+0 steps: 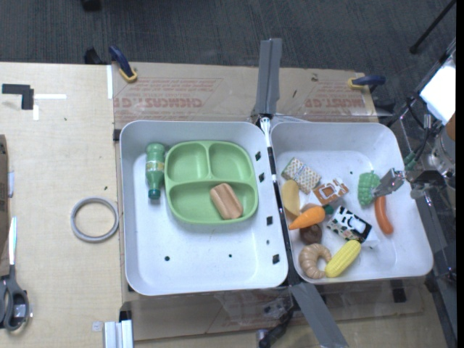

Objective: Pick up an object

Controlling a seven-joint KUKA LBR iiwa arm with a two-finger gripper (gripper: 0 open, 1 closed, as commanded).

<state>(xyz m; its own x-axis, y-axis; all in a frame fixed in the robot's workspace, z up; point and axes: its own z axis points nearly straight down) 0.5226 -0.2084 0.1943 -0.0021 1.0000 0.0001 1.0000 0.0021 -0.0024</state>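
Note:
The right bin (pixel 341 140) holds several toy foods: a cracker (pixel 301 172), a brown biscuit (pixel 331 191), a carrot (pixel 308 216), a black-and-white cow (pixel 349 225), a corn cob (pixel 343 258), a croissant (pixel 314 260), a green leafy piece (pixel 367 185) and a red sausage (pixel 384 214). My gripper (pixel 388 183) reaches in from the right, low over the bin's right side. Its tip sits at the right edge of the green leafy piece, just above the red sausage. I see nothing lifted off the bin floor.
The left bin (pixel 196 259) holds a green divided plate (pixel 210 164) with a hot dog (pixel 227 201) in it and a green bottle (pixel 154 170) beside it. A tape ring (pixel 95 218) and scissors (pixel 13 299) lie on the bench to the left.

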